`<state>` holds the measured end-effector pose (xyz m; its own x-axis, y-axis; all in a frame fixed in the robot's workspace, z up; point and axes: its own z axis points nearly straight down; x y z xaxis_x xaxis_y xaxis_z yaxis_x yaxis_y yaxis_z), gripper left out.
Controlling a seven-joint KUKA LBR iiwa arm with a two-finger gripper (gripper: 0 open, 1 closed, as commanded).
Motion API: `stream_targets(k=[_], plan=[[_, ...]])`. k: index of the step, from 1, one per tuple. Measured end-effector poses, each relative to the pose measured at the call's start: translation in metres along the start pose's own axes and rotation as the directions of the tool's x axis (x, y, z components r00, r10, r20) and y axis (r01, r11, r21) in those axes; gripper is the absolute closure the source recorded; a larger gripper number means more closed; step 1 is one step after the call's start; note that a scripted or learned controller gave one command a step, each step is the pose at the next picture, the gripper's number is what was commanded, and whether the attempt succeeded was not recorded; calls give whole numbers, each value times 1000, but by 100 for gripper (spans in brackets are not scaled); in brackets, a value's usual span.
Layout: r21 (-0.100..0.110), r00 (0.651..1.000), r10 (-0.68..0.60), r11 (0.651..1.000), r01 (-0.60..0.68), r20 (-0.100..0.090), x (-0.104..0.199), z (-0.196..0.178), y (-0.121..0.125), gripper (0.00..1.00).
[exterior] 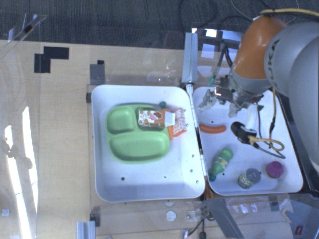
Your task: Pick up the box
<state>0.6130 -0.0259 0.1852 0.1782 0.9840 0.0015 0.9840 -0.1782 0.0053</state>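
— Where's the box [151, 118]?

— In the left bin [144, 185], lying flat on your green divided tray [137, 133], at its far right compartment.

— How will it handle?

— Probably light, stiff carton, a little slick. Take it across its narrow sides.

— And the gripper [219, 101]?

— Over the right bin's [286, 180] far end; you can't tell how the jaws stand.

Arm [294, 49] comes in from the right, orange band [254, 46] above the wrist, angled down over the right bin's [294, 180] far end. Tool [219, 101] hangs low above that bin's far-left corner.
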Motion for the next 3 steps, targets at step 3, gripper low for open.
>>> stream_targets(k=[3], plan=[[-3,999,-32,999,32,0,-52,99,33,0]])
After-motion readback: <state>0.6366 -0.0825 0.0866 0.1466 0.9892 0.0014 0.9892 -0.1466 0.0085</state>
